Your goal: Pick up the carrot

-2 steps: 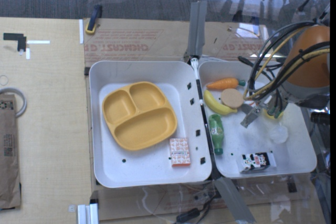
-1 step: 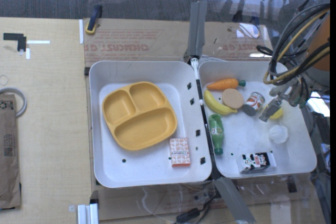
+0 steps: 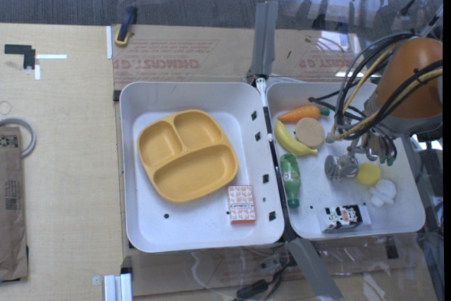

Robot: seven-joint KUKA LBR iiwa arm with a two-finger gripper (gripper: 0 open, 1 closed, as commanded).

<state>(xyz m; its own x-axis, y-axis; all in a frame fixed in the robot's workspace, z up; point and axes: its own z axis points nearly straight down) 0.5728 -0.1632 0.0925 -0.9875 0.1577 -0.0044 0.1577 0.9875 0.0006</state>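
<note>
The orange carrot [image 3: 299, 113] with its green end lies at the back left of the right bin [image 3: 402, 222], pointing right. Just in front of it are a yellow banana [image 3: 292, 141] and a round tan disc [image 3: 309, 131]. My gripper [image 3: 342, 167] hangs low over the middle of the right bin, to the right of and nearer than the carrot, apart from it. Nothing is visibly held. A yellow lemon [image 3: 368, 173] sits right beside the gripper.
A green bottle [image 3: 289, 178] lies along the right bin's left wall. A white object [image 3: 384, 192] and a black-and-white carton [image 3: 343, 216] lie near its front. The left bin [image 3: 134, 222] holds a yellow divided plate [image 3: 187, 154] and a small box [image 3: 242, 204].
</note>
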